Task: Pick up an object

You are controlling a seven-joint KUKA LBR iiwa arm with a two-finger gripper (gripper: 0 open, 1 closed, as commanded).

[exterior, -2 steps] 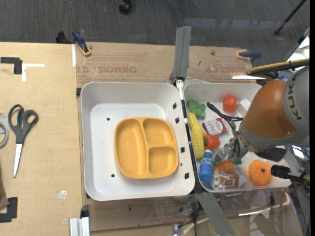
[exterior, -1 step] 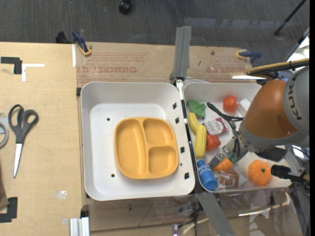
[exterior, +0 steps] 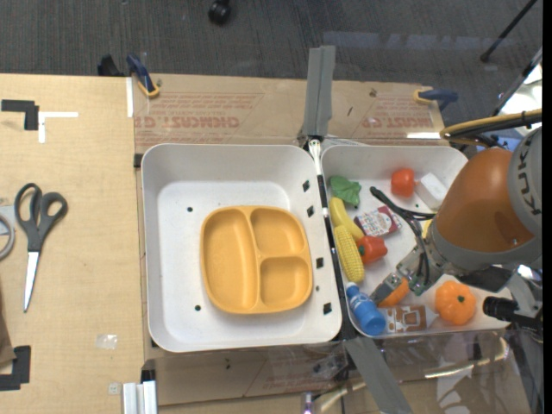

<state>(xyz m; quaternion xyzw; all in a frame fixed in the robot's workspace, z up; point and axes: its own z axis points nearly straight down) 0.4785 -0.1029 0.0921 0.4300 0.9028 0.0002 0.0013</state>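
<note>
My tool [exterior: 405, 285] is low in the right white bin [exterior: 379, 153]; grip unclear. Small orange pumpkin [exterior: 454, 304] just right, blue bottle [exterior: 366, 310] left.

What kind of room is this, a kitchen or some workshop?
Probably a robot test lab: a robot arm works over white bins of toy food like plastic corn, on a bench with scissors.

grey arm with orange band [exterior: 483, 201] cut off at right edge, covers right part of right white bin [exterior: 345, 155]; small packet label [exterior: 407, 319] too blurry to read
</note>
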